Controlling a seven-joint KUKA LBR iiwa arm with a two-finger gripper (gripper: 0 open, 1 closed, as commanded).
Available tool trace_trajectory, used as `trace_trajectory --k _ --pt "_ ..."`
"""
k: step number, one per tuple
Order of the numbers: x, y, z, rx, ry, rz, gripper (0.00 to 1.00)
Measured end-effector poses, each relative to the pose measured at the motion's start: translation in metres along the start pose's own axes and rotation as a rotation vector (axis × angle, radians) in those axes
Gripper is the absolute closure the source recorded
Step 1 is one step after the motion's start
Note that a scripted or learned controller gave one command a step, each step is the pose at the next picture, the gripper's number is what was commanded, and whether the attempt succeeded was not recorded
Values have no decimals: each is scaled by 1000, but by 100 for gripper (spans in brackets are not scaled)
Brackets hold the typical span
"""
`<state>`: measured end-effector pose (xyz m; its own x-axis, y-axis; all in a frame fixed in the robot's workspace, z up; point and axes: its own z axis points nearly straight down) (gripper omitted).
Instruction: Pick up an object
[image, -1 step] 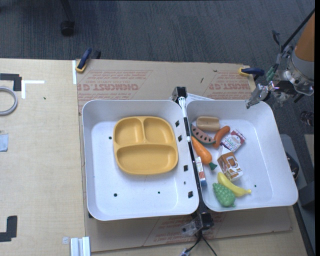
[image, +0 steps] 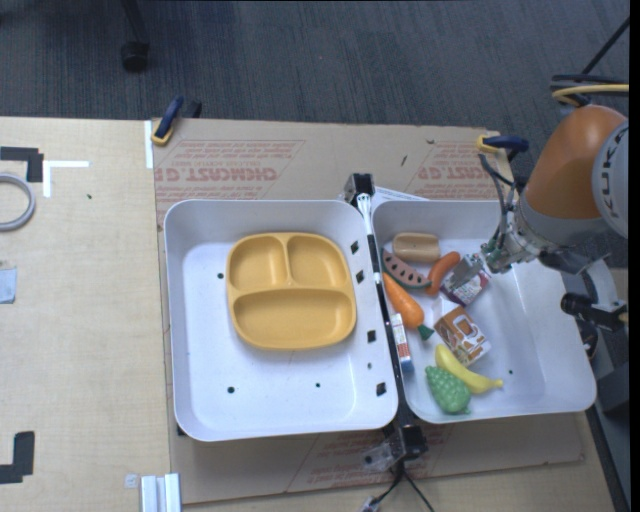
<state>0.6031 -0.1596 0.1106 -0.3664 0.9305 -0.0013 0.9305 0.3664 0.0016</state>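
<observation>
Claw (image: 495, 254): low over the right bin's far right part, fingers hard to make out; open or closed, cannot tell.
Nearest thing: small packet (image: 466, 285), just beside the claw, toward the bin's middle; touching or not, unclear.
Right bin (image: 545, 375): also holds hot dog (image: 416, 245) near the far edge, watermelon slice (image: 404, 270), carrot (image: 403, 299) along the left wall, snack box (image: 462, 336) mid-bin, banana (image: 466, 372) and green piece (image: 449, 390) toward the near edge.
Left bin (image: 200, 390): carries yellow divided plate (image: 291, 290), nearer its far edge.
Progress: nothing seen lifted; all things lying in the bin. Left to do, judging so: grasp and raise.
</observation>
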Motion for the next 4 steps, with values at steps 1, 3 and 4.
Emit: trace_trajectory --k 1,3,4 --pt "49 24 14 -7 -6 -49 0" --pt "119 5 -82 -1 -1 -323 100" --pt "129 -28 -83 -1 -1 -942 100"
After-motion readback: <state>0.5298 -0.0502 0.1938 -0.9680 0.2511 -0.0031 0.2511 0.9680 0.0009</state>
